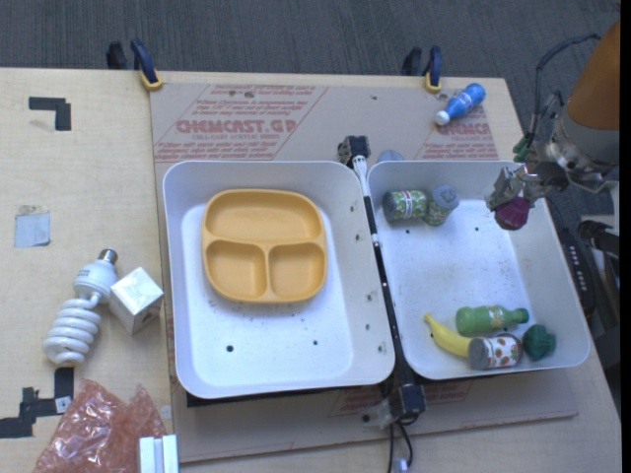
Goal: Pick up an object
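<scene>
Gripper (513, 197) at the far right rim of the right bin (473, 264), closed on a small purple object (513, 213) seen between the fingers. Looks lifted just above the bin edge, so the pick seems mostly done. Left to do, by judgement: raise it clear and keep the hold. Lying in the same bin: 1 green bottle (490, 317), 1 banana (449, 335), 1 can (405, 204).

Left of and below our two-finger pincer (510, 193), the right white bin's floor (463, 264) lies open; a green can (405, 205) and, perhaps, grey bottle (444, 200) crowd its far-left.
</scene>
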You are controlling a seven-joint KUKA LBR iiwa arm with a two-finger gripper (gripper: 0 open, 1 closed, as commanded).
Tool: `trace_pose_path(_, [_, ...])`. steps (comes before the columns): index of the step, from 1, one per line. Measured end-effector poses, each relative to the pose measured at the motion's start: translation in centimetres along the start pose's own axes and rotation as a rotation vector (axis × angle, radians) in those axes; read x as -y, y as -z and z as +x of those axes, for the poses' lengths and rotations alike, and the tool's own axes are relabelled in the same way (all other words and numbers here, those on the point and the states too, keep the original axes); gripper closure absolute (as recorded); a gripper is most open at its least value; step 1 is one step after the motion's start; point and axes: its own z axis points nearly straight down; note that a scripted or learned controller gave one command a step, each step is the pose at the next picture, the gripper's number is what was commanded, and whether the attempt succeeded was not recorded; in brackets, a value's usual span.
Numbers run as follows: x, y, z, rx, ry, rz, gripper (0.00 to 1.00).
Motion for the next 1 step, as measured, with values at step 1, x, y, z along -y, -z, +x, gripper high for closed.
trace_pose_path(1, [-3.34, 0.15, 5.50, 0.000, 0.001, -0.001, 1.00])
